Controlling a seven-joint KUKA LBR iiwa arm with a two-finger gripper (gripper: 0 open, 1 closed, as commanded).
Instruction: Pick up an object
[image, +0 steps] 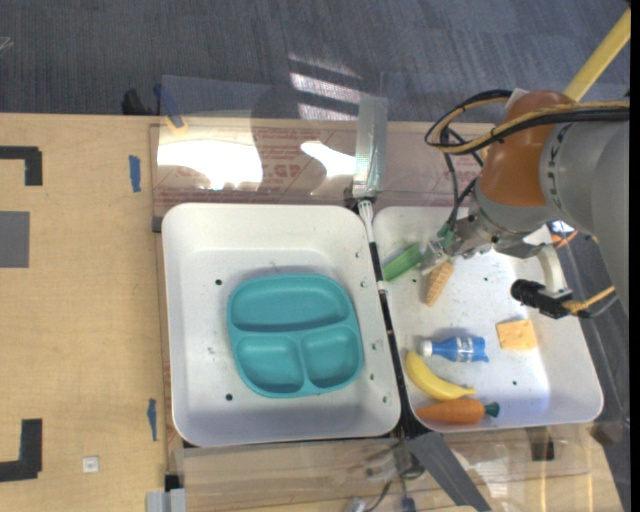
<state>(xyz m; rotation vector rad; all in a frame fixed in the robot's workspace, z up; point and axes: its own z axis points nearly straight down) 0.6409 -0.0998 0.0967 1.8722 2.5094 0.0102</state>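
Toy food lies in the right bin (570, 395), where the claw (447, 247) hangs low at the back with the green pepper (402, 263) and tan bread stick (436, 283) just beside it, the banana (432, 379) and carrot (452, 411) well apart near the front.

Scattered across the right bin (560, 395): a green cylinder-like piece (402, 263) lying at a slant near the left wall; just beside it a tan ridged cone (435, 284), tip pointing down. Lower down, a small clear bottle (455, 348) with blue label, on its side. Below that, a curved yellow banana (433, 378), then an orange carrot (455, 411) along the front wall. To the right, well apart, an orange cracker-like square (516, 335) lying flat.
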